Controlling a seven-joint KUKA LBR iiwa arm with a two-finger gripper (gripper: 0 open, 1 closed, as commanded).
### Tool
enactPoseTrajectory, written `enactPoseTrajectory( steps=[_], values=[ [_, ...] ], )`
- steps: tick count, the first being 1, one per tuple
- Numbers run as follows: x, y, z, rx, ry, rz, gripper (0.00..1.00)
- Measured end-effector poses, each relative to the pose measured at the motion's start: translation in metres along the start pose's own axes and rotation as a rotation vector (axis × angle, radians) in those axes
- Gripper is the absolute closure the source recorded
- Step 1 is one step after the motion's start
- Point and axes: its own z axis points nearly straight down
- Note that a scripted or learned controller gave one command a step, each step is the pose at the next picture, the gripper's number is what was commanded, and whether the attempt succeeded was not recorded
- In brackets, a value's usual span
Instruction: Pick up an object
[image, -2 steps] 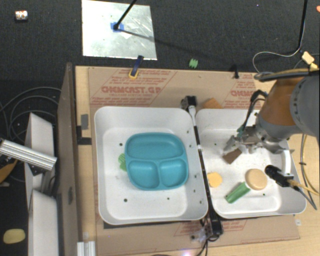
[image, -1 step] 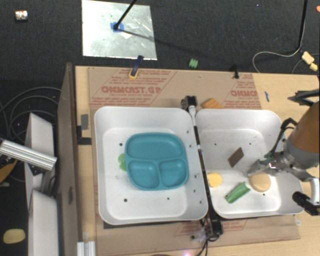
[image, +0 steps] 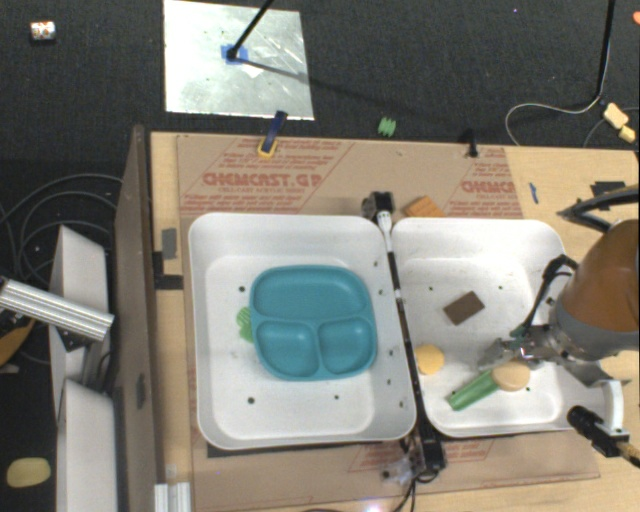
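Leftward, a teal tray (image: 312, 322) fills one bin (image: 215, 300); brown block (image: 463, 308) opposite.

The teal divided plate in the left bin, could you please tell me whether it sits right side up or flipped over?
Right side up: the teal plate shows its three hollowed compartments facing the camera.

Place: I read it as a robotics lab.
Signs: arm (image: 600, 290), loose cables (image: 60, 215), cardboard-lined counter (image: 330, 170), dark carpet (image: 80, 90).

Teal tray (image: 312, 322), brown block (image: 463, 308)
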Motion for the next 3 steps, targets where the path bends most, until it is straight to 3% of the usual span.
enactPoseTrajectory(
  steps=[1,2,3],
  values=[
    [-0.001,0.003,-0.011,-0.005,-0.001,-0.001,1.00],
    [0.071,0.087,-0.093,-0.015,-0.001,-0.014,1.00],
    [0.123,0.060,-0.159,-0.007,0.001,-0.010,1.00]
  ],
)
